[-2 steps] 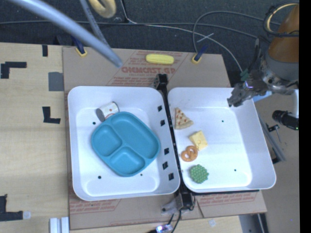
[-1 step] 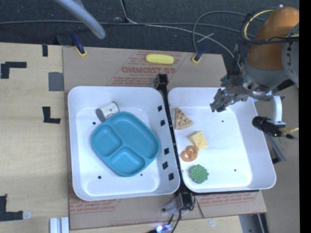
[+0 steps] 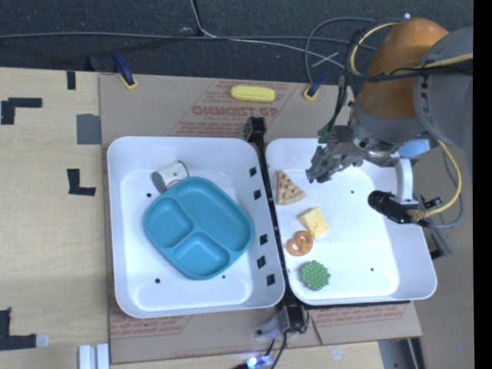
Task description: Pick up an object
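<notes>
The right bin carries four small food items along its left side: a triangular pizza slice nearest the left wall, a yellow cheese block just below it, a brown pretzel touching the cheese block's lower corner, and a green bumpy broccoli piece near the bottom edge.

The arm enters from the right, orange band uppermost, wrist angled down over the right bin's upper edge.

The gripper hangs above bare bin floor, right of the pizza slice and apart from it. Finger spacing cannot be determined, and no item is visible between the fingers.

The left bin holds a blue compartment plate and a small cup.
</notes>
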